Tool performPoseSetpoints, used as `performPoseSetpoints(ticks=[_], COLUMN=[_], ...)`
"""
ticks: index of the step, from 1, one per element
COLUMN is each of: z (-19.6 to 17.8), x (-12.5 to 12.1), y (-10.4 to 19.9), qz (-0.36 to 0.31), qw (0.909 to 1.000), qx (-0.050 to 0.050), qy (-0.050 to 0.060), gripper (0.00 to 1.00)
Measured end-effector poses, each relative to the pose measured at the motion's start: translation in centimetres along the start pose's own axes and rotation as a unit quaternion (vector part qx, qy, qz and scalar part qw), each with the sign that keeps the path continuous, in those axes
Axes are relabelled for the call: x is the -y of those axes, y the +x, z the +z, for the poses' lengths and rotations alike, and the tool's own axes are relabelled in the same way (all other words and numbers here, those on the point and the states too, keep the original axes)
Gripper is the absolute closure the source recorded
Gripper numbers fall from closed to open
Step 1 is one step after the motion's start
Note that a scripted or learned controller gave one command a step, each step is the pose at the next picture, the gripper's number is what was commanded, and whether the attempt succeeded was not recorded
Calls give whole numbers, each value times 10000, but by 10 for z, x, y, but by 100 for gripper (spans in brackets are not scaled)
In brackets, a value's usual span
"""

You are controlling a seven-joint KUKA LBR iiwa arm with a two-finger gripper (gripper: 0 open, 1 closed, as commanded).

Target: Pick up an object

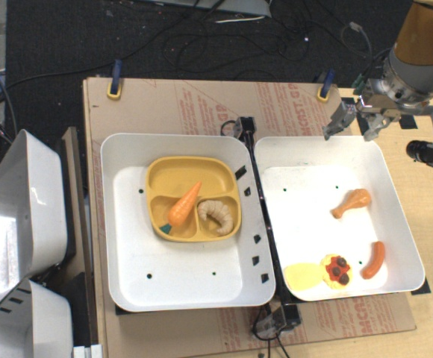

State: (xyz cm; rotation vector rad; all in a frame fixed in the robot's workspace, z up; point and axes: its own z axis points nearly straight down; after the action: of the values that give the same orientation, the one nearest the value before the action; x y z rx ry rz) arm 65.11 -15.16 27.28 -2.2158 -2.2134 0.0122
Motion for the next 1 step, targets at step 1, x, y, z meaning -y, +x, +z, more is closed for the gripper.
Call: performPoseSetpoints(ticks=[1], z=[-8], x=[-2], y=[0], qz=[-12], qw=[10000], qx=[11], qy=[-64], gripper=[0])
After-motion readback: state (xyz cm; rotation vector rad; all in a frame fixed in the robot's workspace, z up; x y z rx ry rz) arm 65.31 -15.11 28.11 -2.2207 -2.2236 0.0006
